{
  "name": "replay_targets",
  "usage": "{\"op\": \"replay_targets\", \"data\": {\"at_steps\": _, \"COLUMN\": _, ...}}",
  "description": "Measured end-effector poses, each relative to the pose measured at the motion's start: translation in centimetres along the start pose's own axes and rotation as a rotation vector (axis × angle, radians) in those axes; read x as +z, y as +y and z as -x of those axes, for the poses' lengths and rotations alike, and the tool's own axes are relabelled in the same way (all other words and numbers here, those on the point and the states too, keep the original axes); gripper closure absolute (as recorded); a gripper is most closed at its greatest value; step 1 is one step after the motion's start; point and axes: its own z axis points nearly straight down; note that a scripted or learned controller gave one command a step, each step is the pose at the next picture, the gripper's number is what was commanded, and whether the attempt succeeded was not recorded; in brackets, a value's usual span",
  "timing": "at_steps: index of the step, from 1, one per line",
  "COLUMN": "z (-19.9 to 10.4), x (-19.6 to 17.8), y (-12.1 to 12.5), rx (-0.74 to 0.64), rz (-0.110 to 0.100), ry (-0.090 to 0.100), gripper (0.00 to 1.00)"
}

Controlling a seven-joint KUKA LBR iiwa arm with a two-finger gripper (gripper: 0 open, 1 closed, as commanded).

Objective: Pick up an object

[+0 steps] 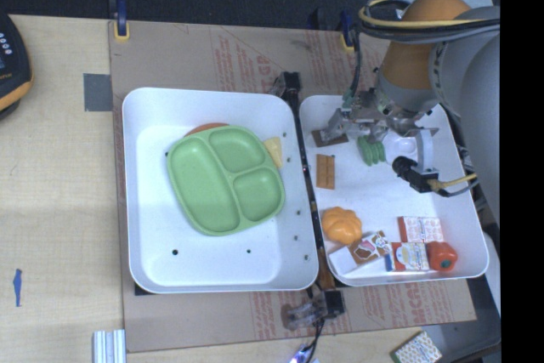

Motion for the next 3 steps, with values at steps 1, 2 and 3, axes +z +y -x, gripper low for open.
{"op": "replay_targets", "data": {"at_steps": 1, "z": 0.8, "x": 0.9, "y": 1.0, "rx": 0.0, "rz": 0.003, "ry": 0.0, "gripper": 0.0}}
{"op": "replay_targets", "data": {"at_steps": 2, "z": 5.9, "x": 1.0, "y": 0.9, "rx": 0.003, "rz": 0.002, "ry": 0.0, "gripper": 0.0}}
{"op": "replay_targets", "data": {"at_steps": 3, "z": 10.2, "x": 0.8, "y": -4.6, "rx": -0.001, "rz": 0.001, "ry": 0.015, "gripper": 0.0}}
